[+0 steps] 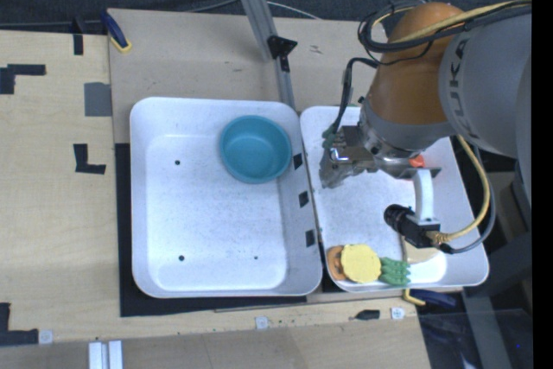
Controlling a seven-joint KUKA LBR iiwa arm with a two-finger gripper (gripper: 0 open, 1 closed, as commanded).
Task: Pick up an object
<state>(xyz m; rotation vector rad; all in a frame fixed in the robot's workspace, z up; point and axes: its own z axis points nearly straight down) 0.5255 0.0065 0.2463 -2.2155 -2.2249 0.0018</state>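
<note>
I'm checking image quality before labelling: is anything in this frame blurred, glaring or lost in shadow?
In the camera view, lighting is even and soft; the blue bowl is fairly sharp with a faint shadow; the white bins are bright but keep their speckle; the gripper is dark and slightly soft, its fingers hard to make out; the yellow object looks small and blurry.

A blue bowl (255, 149) sits in the left bin (164, 212). The gripper (335, 173) hangs over the right bin (363, 203), where a yellow toy (360, 263) lies beside something green (395, 272).
</note>
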